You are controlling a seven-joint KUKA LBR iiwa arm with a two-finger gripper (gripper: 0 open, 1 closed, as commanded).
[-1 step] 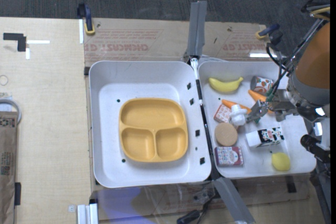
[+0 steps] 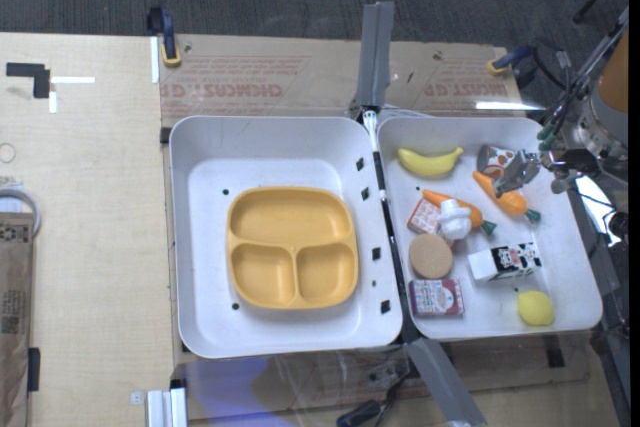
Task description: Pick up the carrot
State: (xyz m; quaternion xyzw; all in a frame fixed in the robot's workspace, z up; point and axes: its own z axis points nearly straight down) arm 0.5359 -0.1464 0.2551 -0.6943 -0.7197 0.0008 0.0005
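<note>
From the overhead camera, the arm (image 2: 600, 95) is reaching in from the right, and the gripper (image 2: 518, 175) is hanging over the far right part of the right bin (image 2: 590, 265). Its fingers are standing spread, released, and nothing is sitting between them. Just under and beside the fingertips, a carrot (image 2: 503, 195) is lying at a slant on the bin floor, stem end pointing near and right. A second carrot (image 2: 455, 205) is lying more to the left, in the middle of the bin, partly under a small white toy (image 2: 455, 220). A banana (image 2: 430, 160) is resting at the far left of that bin. A small carton (image 2: 497, 158) is sitting just left of the gripper. Nearer the camera, a round tan biscuit (image 2: 432, 256) is lying beside a red packet (image 2: 424, 215), with another red pack (image 2: 437, 298) at the near edge. A milk box (image 2: 505, 261) is lying on its side, and a lemon (image 2: 536, 308) is sitting in the near right corner. Over in the left bin (image 2: 190, 245), a yellow plate (image 2: 294, 247) with three compartments is sitting in the middle.
</note>
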